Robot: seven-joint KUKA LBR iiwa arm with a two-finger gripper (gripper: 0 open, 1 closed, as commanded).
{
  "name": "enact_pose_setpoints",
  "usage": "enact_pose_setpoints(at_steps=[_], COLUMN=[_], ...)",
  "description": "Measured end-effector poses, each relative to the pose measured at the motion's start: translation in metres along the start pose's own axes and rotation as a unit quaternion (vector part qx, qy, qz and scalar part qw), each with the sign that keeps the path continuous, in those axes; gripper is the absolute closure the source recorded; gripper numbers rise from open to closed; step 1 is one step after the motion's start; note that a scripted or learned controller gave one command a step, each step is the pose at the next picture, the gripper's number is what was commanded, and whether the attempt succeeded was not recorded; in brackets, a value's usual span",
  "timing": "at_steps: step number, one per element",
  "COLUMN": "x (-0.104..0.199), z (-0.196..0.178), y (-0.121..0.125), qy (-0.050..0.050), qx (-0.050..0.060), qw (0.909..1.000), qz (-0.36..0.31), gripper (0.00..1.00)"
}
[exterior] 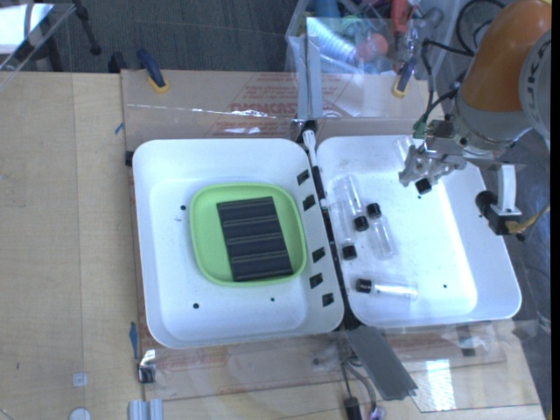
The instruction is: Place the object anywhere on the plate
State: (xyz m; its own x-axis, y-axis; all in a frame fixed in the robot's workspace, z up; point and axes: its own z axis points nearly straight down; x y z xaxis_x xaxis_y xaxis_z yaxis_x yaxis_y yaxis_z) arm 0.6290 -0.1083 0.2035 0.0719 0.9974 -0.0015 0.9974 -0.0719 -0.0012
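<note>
Camera view gives me the green plate (203,234) left of the clear vials (354,201). They lie right of it; I judge them light, slippery, brittle, best pinched mid-body. End effector (423,171) hovers right of them; its grip I cannot tell.

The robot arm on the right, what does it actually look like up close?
The arm is rounded and grey, with a broad orange band above the wrist. Thin black cables loop beside it. At its tip sits a small silver metal claw with dark tips. A white bracket with a black fitting sticks out lower on its side.
</note>
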Motion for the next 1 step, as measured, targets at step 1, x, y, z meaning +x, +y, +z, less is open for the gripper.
enact_pose_setpoints(at_steps=[1], x=[0.0000], z=[-0.0002], y=[0.0001], qy=[0.000], qx=[0.000], qw=[1.0000], qz=[0.000], gripper=[0.00])
